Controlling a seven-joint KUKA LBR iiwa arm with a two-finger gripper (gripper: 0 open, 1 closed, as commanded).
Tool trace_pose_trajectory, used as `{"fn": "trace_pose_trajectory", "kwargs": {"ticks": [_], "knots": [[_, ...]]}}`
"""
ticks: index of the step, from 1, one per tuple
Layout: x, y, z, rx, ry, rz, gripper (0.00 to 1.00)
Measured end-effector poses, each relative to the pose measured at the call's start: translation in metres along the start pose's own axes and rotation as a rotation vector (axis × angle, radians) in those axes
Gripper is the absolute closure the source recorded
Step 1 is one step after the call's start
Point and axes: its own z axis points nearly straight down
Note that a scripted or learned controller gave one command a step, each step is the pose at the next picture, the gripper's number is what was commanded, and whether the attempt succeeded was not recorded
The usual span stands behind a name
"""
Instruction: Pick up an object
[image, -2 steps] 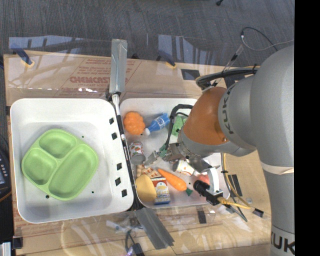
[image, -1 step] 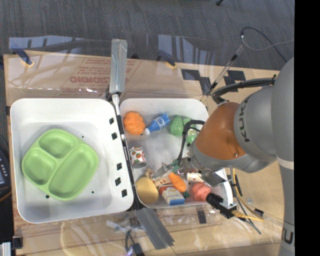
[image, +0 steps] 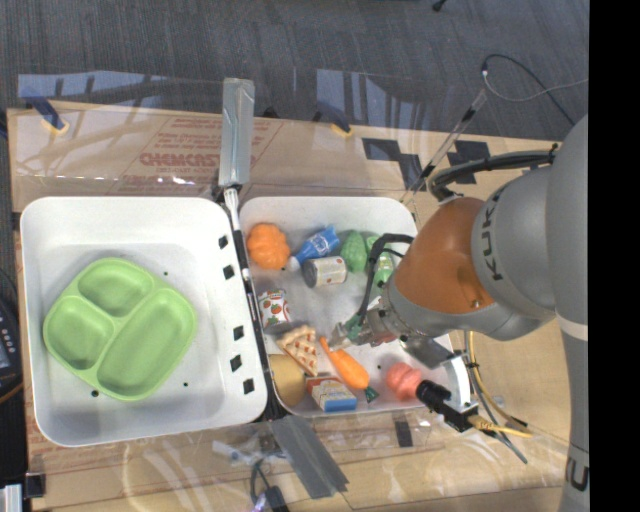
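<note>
I cannot tell if my jaws (image: 352, 330) grip; toys crowd the carrot (image: 347, 368) at six o'clock, so I may slip.

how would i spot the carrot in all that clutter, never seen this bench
Look in the right bin, the crowded one. Go to its near side, just below the gripper. The carrot lies slantwise there: long, tapered and orange, unlike the round orange at the far side and the pink ball beside it.
</note>
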Motion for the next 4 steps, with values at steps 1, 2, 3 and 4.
{"fn": "trace_pose_trajectory", "kwargs": {"ticks": [1,2,3,4], "knots": [[0.000,-0.001,0.001,0.003,0.001,0.000,0.00],[0.000,0.000,-0.008,0.003,0.001,-0.006,1.00],[0.000,0.000,-0.008,0.003,0.001,-0.006,0.00],[0.039,-0.001,0.019,0.021,0.003,0.024,0.00]]}}
